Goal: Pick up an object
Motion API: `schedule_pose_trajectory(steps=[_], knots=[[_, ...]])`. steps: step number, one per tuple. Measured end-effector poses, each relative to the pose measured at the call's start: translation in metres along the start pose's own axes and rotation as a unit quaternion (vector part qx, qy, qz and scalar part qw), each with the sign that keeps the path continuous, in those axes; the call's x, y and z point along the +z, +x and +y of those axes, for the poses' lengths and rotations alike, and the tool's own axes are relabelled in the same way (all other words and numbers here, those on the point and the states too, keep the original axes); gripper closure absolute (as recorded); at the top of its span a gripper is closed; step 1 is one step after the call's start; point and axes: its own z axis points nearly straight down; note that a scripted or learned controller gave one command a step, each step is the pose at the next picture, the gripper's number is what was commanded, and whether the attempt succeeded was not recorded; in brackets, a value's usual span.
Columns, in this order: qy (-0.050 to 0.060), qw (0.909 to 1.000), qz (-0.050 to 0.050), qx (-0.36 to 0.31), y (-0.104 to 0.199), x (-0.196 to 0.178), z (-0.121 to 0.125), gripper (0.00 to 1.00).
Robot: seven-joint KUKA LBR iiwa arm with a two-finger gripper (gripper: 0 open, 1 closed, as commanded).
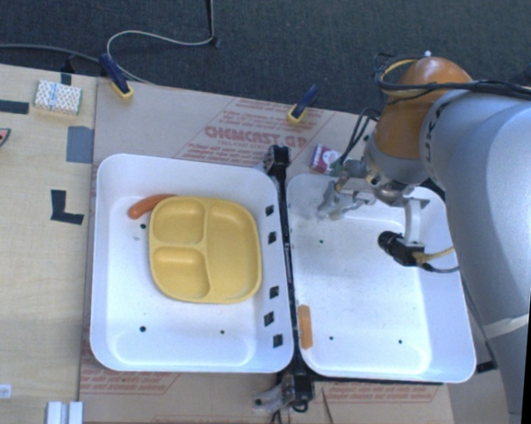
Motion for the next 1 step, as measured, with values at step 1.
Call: schedule_pose_trajectory(steps=[1], knots=[[0.000,1.0000,0.000,0.000,0.0000,0.0001,-0.0001,0.00]])
